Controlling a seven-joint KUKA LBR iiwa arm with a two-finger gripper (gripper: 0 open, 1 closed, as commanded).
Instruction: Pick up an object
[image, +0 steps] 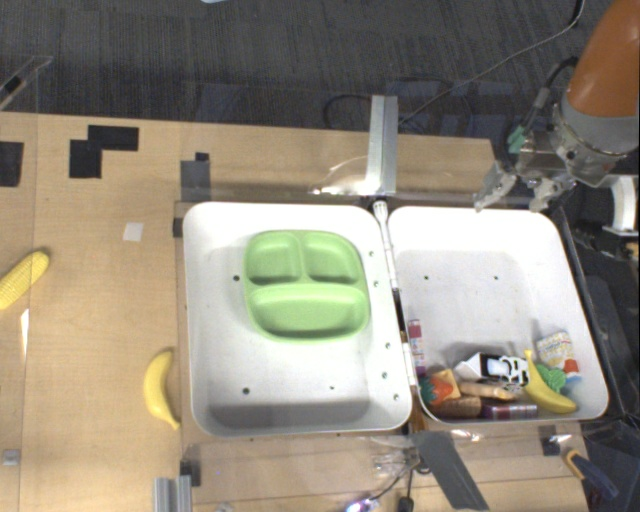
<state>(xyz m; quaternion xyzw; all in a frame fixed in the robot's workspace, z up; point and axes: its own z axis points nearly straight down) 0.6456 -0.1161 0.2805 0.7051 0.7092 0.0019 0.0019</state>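
Gripper (513, 192) sits over the far rim of the right bin (470, 240), near its back right corner, fingers spread, nothing between them. Grey arm with the orange band comes in from the upper right.

Open room: the far and middle floor of the right bin is bare white, smooth, with a few small dark holes. All the objects are packed along its near edge. Left bin (205, 300) has bare floor around the tray on all sides, most along the near wall.

Left bin: one green divided tray (305, 283), smooth plastic, rounded corners, two small compartments at the back, one long one in front; lies flat, roughly centred.

Right bin, near edge: yellow banana (549, 390) toward the right corner, a black-and-white item (503, 368) just left of it, a brown oblong piece (458, 406) at the left end, a small printed packet (555, 349) beside the right wall. A thin tube-like item (415, 343) lies against the divider. The pile is touching and overlapping; the smaller bits are too small to identify.

On the wooden bench (100, 330), left of the bins: another banana (160, 388) close to the left bin's wall, and a yellow corn cob (22, 279) at the far left edge.
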